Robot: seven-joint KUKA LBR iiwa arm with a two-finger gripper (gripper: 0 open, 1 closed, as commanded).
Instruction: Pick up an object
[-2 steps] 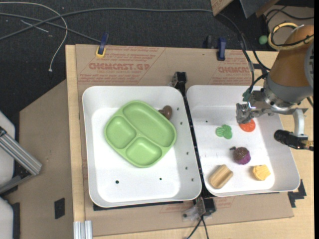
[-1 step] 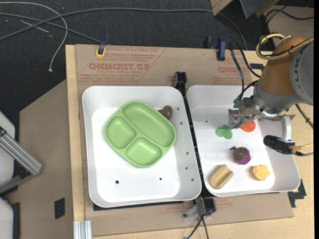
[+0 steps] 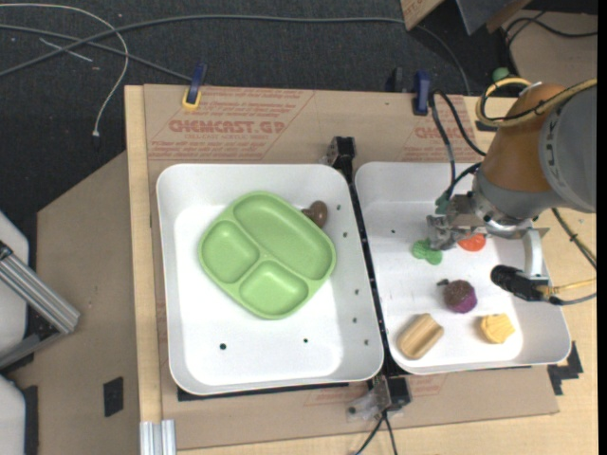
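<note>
The arm (image 3: 545,150) reaches in from the right, pincer (image 3: 444,230) pointing down.

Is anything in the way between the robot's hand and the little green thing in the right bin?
Nothing visible is. The hand hangs right over the green thing. The orange piece lies beside it, and the purple ball sits nearer the front, both off to the side.

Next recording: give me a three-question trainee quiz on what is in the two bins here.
1. True or false: the green divided plate lies in the right bin.
2. Which thing lies nearest the gripper? A. tan bread roll B. small green item C. yellow piece
3. Fill in: the purple object lies in the ____ bin.

Key: 1 false, it lies in the left bin; 2 B; 3 right.
</note>
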